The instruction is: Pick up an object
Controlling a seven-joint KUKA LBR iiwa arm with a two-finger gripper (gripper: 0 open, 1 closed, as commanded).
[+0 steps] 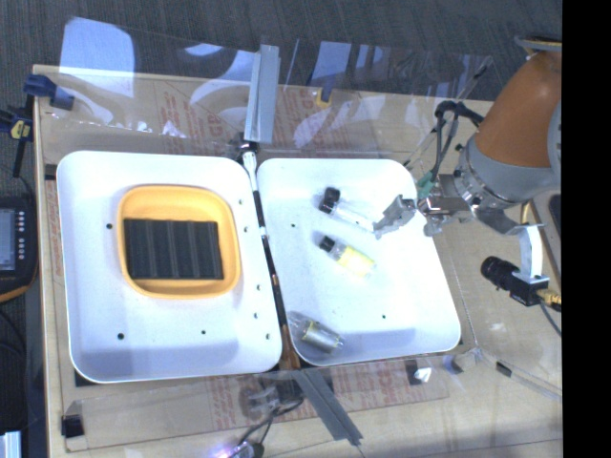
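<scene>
My gripper (392,216) hangs low over the right part of the right bin (420,308), reaching in from the right. Just left of it lies a clear tube with a black cap (336,205), whose near end comes close to the gripper tip; I cannot tell if they touch. A small yellow vial with a black cap (347,257) lies below the tube, near the bin's middle. A metallic cylinder (320,335) rests by the front left corner of the right bin.
The left bin (86,332) holds a yellow-rimmed tray with a dark ridged insert (176,243). A raised divider (265,256) runs between the two bins. A clear wall (286,93) stands behind them.
</scene>
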